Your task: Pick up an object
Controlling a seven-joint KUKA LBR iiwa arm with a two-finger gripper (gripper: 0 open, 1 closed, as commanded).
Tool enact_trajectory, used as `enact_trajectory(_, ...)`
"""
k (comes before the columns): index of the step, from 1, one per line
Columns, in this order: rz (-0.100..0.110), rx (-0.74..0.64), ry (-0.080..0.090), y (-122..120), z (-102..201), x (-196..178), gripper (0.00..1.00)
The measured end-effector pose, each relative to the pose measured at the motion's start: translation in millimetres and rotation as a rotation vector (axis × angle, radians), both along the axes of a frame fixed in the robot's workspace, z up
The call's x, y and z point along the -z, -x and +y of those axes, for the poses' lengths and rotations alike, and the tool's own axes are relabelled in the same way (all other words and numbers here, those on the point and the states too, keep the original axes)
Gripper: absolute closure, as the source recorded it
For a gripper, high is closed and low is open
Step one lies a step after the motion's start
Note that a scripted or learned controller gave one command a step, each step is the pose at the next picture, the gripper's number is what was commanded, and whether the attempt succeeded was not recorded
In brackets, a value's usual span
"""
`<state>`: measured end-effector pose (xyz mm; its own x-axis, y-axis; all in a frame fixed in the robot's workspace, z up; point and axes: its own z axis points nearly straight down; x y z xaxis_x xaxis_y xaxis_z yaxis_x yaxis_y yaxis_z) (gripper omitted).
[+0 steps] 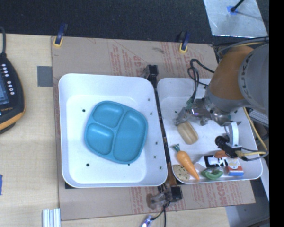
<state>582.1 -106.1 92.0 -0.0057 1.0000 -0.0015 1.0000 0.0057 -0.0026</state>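
Note:
My gripper (191,116) hangs low over the middle of the right bin (173,91), under the grey arm with its orange band. Its grey fingers straddle the top end of a tan bread roll (188,133), which lies on the bin floor just below them. Whether they press on it I cannot make out. Below the roll lies an orange carrot (186,163) on a flat cracker (180,174). A green ring-shaped toy (211,174) and several small colourful toys (226,164) crowd the bin's lower right corner.
The left bin (68,126) holds a blue divided plate (116,132) at its middle. A teach pendant (2,91) lies on the bench at far left. Black cables (199,70) loop near the arm's wrist. Clamps (60,34) pin the cardboard at the back.

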Motion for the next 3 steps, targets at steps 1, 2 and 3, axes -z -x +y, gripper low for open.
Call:
enact_trajectory(1, 0.003, 0.002, -0.001, 12.4, 10.5, 0.3, 0.0)
enact_trajectory(2, 0.005, 0.0, 0.0, 12.3, 9.2, -9.8, 1.0)
enact_trajectory(3, -0.001, 0.001, -0.002, -13.6, 69.4, -100.4, 1.0)
